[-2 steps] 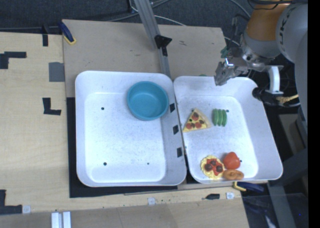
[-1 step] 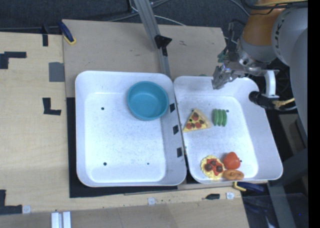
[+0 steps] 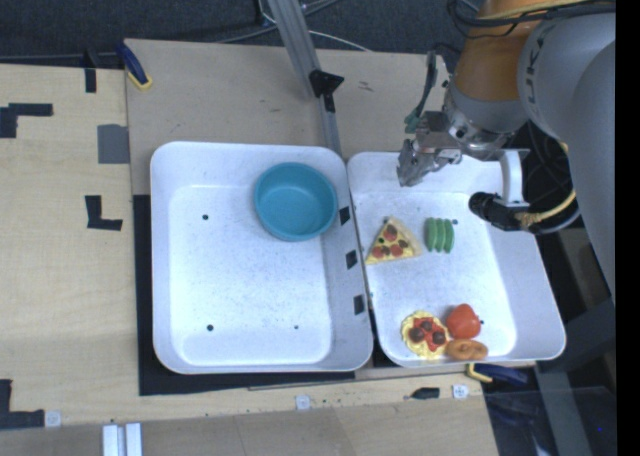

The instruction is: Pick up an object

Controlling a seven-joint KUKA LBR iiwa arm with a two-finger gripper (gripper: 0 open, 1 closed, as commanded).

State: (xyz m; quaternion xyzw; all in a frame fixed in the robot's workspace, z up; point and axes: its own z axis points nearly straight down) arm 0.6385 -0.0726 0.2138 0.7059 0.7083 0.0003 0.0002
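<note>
My gripper (image 3: 412, 175) hangs over the far end of the right bin (image 3: 520, 284), above and behind the toy food. A pizza slice (image 3: 391, 243) lies in the bin's middle with a green pea pod (image 3: 439, 234) just right of it. Near the front edge sit a round pizza (image 3: 424, 332), a red tomato (image 3: 462, 320) and an orange piece (image 3: 466, 349), close together. Nothing shows between the fingers, and whether they are parted is unclear from this angle.
A blue bowl (image 3: 294, 201) stands in the far right part of the left bin (image 3: 200, 284). A slanted metal pole (image 3: 300, 44) crosses the bench behind the bins. Black cables loop over the arm's orange band (image 3: 500, 34).
</note>
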